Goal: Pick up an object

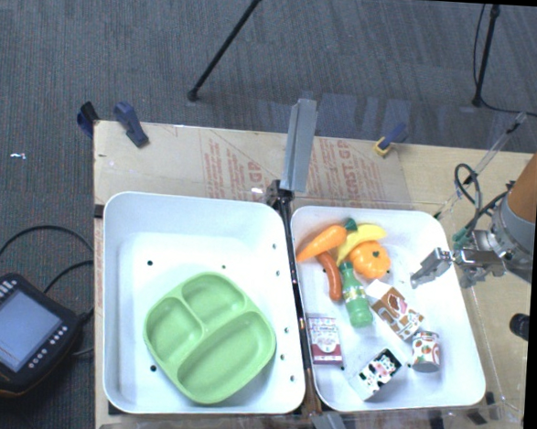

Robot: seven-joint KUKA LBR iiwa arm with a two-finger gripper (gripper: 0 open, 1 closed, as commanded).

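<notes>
The right bin [464,365] holds several toy foods. An orange carrot [318,242], a yellow banana [366,234] and an orange fruit [372,260] lie at its far left. A green bottle [357,303] lies beside a red-orange sausage shape [329,277]. A brown carton [396,311], a small brown box [426,351], a black-and-white cow carton [379,371] and a red carton [324,339] sit toward the front. My gripper [450,265] hangs open over the bin's right edge, right of the orange fruit, with nothing between its fingers.
The left bin [124,245] holds a green divided plate [210,335]. A grey post [299,151] stands behind the seam between the bins. A teach pendant [13,329] lies on the floor at the left. Cables [472,191] hang near the arm at the right.
</notes>
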